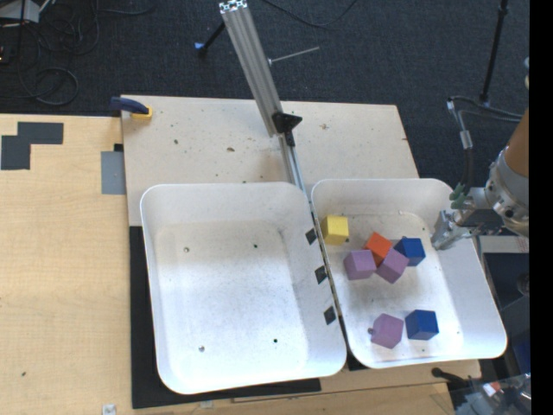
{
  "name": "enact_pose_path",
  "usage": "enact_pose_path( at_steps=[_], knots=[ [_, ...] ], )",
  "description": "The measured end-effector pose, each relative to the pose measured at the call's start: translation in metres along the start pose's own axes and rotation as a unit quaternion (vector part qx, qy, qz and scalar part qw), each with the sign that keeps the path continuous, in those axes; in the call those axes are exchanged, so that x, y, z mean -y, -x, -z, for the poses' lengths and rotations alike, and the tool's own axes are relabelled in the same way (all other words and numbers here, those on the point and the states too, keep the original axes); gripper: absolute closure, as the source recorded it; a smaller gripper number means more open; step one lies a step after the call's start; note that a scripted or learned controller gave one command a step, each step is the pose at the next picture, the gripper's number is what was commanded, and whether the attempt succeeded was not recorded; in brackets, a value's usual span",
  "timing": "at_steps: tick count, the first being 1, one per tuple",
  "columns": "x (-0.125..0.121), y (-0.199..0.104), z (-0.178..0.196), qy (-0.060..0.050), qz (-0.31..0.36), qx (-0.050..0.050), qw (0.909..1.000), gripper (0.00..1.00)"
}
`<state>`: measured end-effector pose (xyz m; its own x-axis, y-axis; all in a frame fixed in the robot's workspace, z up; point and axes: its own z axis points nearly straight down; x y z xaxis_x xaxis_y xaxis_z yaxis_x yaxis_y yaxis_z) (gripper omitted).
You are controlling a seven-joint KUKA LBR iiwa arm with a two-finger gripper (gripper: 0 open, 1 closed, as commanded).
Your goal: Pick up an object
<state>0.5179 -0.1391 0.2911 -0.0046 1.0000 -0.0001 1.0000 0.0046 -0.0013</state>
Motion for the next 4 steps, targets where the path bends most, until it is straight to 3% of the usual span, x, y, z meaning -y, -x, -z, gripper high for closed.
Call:
enact_pose_path(
  at_steps=[3, 4],
  knots=[
    [-0.061, -0.159, -0.037, -0.001, 0.0, -0.001, 1.0, 1.0],
    [-0.063, -0.212, -0.038, -0.001, 0.0, -0.001, 1.0, 1.0]
  ],
)
